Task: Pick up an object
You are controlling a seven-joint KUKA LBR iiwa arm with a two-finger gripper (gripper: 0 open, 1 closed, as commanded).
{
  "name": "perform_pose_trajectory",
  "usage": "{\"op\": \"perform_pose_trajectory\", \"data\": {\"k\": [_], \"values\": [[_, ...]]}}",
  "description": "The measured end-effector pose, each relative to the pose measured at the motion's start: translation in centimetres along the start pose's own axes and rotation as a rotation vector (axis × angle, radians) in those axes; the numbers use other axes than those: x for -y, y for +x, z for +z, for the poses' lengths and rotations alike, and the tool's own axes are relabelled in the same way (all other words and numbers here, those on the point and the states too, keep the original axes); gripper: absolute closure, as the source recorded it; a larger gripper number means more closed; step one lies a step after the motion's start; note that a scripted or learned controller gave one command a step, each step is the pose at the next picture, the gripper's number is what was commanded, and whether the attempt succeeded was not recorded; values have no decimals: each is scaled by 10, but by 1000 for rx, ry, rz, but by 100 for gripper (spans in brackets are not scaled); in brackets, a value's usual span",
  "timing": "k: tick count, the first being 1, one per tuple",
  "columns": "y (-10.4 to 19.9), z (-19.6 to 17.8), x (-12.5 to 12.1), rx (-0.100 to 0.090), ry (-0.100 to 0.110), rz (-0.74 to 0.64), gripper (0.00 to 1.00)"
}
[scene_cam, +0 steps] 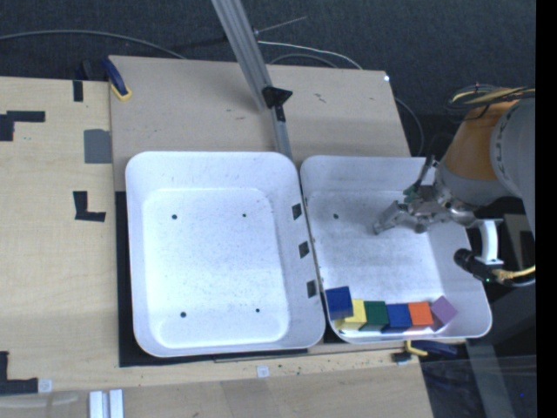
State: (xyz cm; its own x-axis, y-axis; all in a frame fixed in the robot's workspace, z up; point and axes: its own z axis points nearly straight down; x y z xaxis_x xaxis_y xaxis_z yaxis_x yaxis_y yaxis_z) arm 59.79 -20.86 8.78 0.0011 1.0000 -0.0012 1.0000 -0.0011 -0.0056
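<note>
Two shallow white plastic bins are seated side by side on the light wooden desk (52,259). The left bin (139,233) is shown with a speckled floor. The right bin (348,190) carries a row of small coloured blocks along its near wall.

The row is read from left to right as follows: a blue cube (338,300) stacked on a yellow block (352,322), a green block (375,313), a second blue block (399,316), an orange block (420,313) and a lilac block (443,309). The blocks are set touching or just beside one another.

The grey arm with the orange band (474,146) is extended in from the right, above the right bin's far half. The tool (383,225) is positioned over the bare floor of the right bin, well apart from the row of blocks. Nothing is seen between its fingers; whether they are spread or closed cannot be told at this angle.

A slanted grey metal rail (239,33) is mounted across the desk behind the bins.
</note>
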Motion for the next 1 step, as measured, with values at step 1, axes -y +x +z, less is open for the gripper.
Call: {"op": "perform_pose_trajectory", "data": {"k": [1], "values": [[0,-52,-27,0,-10,-4,0]]}}
